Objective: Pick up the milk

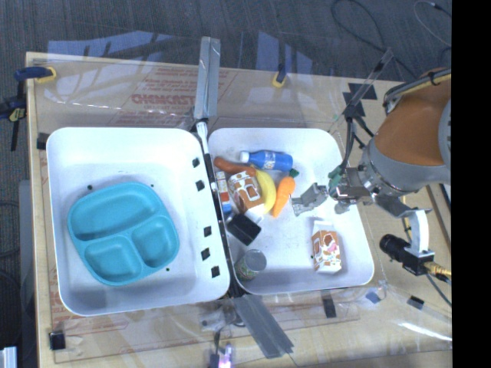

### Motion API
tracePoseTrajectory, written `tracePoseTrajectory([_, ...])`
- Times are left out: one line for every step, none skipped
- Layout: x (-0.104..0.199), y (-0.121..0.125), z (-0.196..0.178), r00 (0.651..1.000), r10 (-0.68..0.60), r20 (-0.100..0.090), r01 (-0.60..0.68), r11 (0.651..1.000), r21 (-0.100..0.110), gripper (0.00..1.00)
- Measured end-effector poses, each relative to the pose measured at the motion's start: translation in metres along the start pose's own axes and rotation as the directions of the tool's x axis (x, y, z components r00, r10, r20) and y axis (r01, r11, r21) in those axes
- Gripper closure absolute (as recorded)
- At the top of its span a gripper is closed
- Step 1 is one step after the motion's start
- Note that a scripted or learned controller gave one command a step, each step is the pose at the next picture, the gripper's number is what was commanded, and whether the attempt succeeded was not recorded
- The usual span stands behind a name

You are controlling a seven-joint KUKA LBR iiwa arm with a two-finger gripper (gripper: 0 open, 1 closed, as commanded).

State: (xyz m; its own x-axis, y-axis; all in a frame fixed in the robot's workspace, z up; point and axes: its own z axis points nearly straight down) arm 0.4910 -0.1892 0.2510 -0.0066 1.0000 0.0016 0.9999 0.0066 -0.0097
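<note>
White-and-brown, the milk carton lies flat in the right bin, near its front right corner, long axis running front to back, just below and right of the hand, which hangs open and empty.

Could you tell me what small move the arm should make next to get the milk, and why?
Probably shift the grey two-finger gripper toward the bin's near edge and lower it: the small orange-and-white milk carton lies flat, alone, in the right white bin, while the gripper hangs beside the orange carrot.
</note>
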Motion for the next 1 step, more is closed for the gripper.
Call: tracePoseTrajectory([-0.0133,-0.0029,-0.0735,0.989,0.148,0.000,-0.148,0.989,-0.004,0.00])
